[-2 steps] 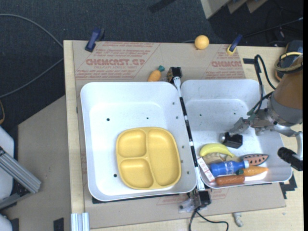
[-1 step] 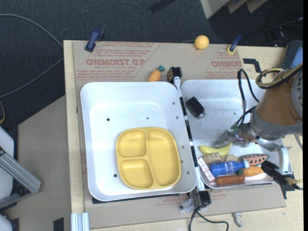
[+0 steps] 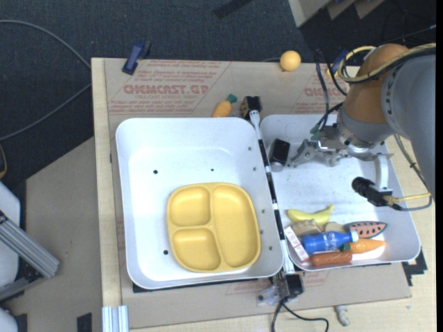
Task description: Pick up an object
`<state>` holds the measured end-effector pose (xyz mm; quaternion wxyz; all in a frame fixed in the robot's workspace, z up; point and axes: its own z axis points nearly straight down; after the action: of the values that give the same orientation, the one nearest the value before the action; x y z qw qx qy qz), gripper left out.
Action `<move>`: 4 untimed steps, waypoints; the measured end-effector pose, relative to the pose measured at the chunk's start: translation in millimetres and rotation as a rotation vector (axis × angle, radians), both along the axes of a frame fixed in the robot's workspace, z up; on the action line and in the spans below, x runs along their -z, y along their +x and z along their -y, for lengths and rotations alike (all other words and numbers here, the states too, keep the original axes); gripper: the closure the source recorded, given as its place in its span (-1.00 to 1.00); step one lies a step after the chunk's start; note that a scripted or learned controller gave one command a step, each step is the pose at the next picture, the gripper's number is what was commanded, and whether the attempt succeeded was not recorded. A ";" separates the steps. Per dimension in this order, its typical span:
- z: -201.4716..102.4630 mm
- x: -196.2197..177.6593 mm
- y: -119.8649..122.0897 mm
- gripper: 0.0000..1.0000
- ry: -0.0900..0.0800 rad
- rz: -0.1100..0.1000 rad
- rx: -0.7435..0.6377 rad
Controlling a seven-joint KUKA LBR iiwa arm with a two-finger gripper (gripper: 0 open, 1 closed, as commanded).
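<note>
Lying near gripper (image 3: 304, 152): banana (image 3: 311, 215).

Glossy yellow plastic plate (image 3: 213, 225), smooth white bins (image 3: 138, 185)

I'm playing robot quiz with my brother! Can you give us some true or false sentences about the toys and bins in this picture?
1. The yellow divided plate lies in the left bin. True.
2. The banana lies on the yellow plate. False: it lies in the right bin.
3. A yellow ball sits outside both bins. True.
4. The blue bottle is between the hand's fingers. False: it lies near the right bin's front, away from the hand.
</note>
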<state>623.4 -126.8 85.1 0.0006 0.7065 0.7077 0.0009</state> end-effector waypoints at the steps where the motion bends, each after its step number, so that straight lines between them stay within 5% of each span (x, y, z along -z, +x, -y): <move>1: 86.3 -20.2 -67.4 -1.00 -0.001 -0.004 0.003; 2: 52.4 -115.7 30.7 -1.00 -0.002 0.002 0.000; 3: 5.8 -40.4 -57.9 -1.00 0.001 -0.005 0.002; 4: -23.1 1.2 -117.7 -1.00 0.001 -0.004 0.003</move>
<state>505.7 -103.7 83.9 -0.0010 0.7074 0.7068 -0.0003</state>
